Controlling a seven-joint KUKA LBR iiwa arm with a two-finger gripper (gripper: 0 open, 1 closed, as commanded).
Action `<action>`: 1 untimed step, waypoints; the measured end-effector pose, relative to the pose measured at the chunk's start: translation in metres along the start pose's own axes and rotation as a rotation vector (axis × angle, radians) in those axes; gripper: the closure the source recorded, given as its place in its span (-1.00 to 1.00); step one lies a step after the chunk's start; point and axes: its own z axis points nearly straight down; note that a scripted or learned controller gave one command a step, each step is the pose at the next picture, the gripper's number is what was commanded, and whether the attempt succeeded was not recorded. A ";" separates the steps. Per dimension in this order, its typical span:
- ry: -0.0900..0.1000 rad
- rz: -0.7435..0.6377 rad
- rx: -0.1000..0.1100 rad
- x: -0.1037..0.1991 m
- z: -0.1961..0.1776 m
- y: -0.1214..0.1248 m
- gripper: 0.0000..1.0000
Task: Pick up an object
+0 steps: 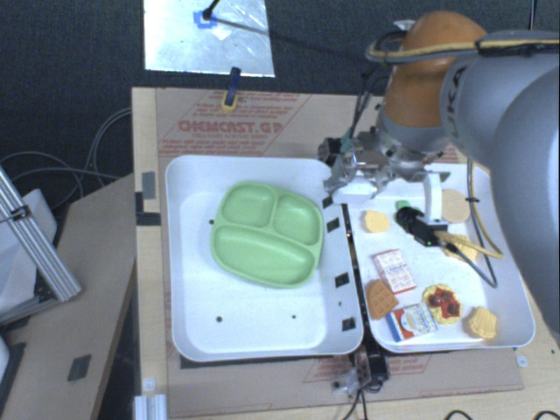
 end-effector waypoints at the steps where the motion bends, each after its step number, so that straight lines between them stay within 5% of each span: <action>1: 0.001 -0.001 -0.001 0.057 -0.004 0.012 1.00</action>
